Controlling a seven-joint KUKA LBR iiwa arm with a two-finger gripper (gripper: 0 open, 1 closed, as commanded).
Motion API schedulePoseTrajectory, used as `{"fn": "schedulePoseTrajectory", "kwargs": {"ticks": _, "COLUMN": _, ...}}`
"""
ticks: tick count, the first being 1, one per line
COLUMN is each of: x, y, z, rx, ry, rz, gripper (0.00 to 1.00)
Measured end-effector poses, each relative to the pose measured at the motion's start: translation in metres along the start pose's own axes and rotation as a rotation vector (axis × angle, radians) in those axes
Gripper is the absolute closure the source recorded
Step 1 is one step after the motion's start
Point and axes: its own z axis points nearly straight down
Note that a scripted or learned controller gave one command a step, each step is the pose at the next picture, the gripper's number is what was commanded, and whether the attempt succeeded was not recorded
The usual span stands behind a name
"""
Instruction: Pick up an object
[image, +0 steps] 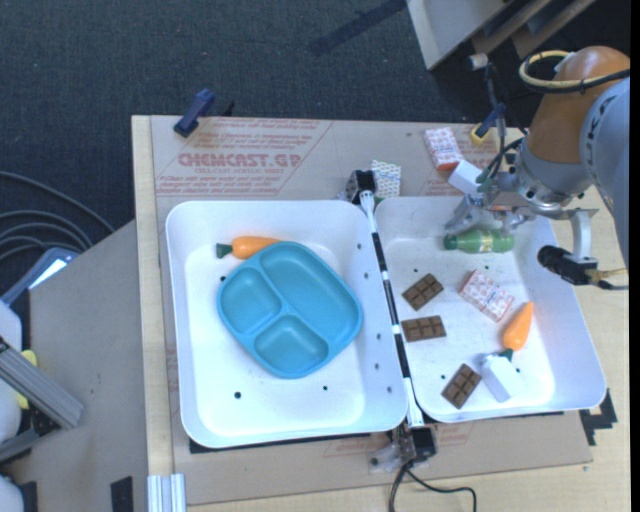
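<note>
White left bin (200, 395) holds a blue tray (288, 308); the pincer (487, 222) grips a green bottle (482, 241).

Bench (250, 160) bearing two white bins (200, 400)

The left bin (190, 330) has open floor around the plate (288, 308); the right bin (570, 385) is crowded, with chocolate bars (424, 327) across its middle.
</note>
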Motion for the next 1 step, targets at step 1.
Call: {"fn": "schedulePoseTrajectory", "kwargs": {"ticks": 1, "x": -0.0123, "y": -0.0676, "z": 0.0377, "rx": 0.004, "ry": 0.001, "rz": 0.001, "gripper": 0.0}}
